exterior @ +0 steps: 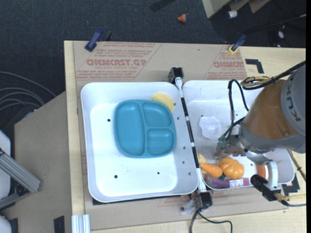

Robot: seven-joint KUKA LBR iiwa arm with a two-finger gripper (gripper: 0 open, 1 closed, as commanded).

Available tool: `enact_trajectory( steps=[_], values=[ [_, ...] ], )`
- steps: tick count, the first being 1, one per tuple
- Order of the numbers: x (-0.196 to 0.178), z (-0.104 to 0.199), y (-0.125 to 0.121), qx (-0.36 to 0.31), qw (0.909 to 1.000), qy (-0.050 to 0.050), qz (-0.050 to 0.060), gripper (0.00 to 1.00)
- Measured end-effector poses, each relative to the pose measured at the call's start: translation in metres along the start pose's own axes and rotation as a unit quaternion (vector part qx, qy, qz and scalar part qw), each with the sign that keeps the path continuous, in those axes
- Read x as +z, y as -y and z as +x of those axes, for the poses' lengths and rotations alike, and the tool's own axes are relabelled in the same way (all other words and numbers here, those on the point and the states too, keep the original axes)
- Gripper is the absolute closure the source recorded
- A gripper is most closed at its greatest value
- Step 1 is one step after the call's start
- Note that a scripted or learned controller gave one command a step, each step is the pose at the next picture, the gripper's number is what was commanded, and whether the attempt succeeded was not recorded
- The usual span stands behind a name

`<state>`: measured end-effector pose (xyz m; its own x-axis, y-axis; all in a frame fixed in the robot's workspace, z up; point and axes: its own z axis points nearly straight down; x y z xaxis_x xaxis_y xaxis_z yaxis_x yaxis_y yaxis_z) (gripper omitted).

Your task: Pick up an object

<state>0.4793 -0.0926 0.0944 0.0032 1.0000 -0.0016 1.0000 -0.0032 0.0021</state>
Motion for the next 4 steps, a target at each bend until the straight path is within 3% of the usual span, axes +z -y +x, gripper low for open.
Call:
enact_trajectory(
  steps=[1,2,3,4],
  values=[
    [0.000,0.000,0.000,0.000,1.0000,0.000,0.000,0.00],
    [-0.010,0.000,0.000,0.000,1.0000,0.000,0.000,1.00],
    [-0.090,0.022,0.000,-0.002,1.0000,-0.001,0.001,1.00],
    [-0.090,0.105,0.001,-0.002,1.0000,-0.001,0.002,1.00]
  ],
)
